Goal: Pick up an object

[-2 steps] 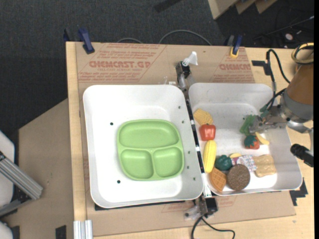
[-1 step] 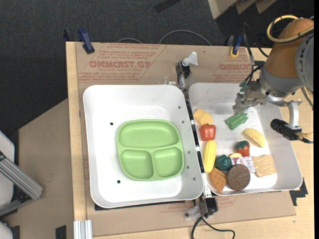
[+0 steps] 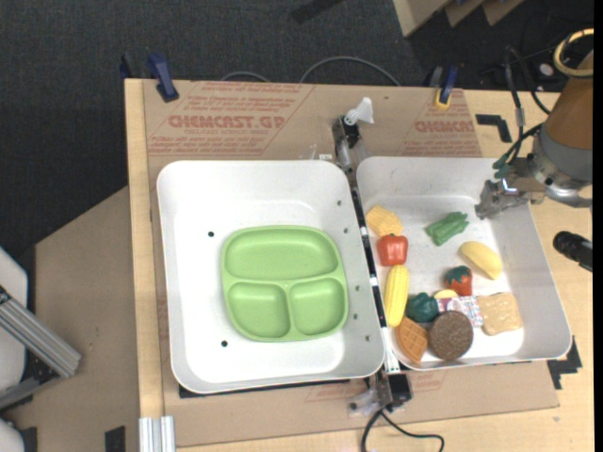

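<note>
In the right bin [image 3: 542, 281], the green toy [image 3: 446, 227] lies just left of the fingers [image 3: 494, 201], whose spacing I cannot tell.

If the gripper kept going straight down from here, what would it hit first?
Most likely the bare white floor of the right bin near its far right corner. The gripper hangs beside the green pepper-like toy, though depth is unclear.

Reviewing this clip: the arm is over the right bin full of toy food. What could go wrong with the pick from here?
The claw sits at the right bin's far right corner, on bare floor, so closing here would likely grab nothing. The nearest items, the green pepper and banana, lie apart from it. Further in, the corn, cookie and waffle are packed tightly, so a descent there may nudge neighbours or catch two.
</note>
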Available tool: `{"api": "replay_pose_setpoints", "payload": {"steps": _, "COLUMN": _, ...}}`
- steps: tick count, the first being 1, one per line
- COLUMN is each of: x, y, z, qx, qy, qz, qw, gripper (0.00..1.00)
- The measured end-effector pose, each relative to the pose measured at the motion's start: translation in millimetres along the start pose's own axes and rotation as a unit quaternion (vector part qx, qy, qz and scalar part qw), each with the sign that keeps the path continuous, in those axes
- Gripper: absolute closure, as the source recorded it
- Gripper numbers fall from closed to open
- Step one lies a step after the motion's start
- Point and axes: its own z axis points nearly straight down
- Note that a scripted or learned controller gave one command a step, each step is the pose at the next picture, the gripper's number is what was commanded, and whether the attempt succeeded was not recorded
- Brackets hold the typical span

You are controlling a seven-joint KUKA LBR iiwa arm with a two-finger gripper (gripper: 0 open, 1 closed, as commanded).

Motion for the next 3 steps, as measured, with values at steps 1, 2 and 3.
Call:
{"api": "replay_pose_setpoints", "payload": {"steps": 1, "x": 38, "y": -24, "z": 11, "qx": 0.004, "qy": 0.003, "qz": -0.003, "qw": 1.0, "gripper": 1.0}}
{"api": "replay_pose_setpoints", "payload": {"steps": 2, "x": -28, "y": -42, "z": -19, "qx": 0.0, "qy": -0.001, "qz": 0.001, "qw": 1.0, "gripper": 1.0}}
{"api": "replay_pose_setpoints", "payload": {"steps": 3, "x": -23, "y": -41, "z": -17, "qx": 0.001, "qy": 0.001, "qz": -0.002, "qw": 1.0, "gripper": 0.0}}
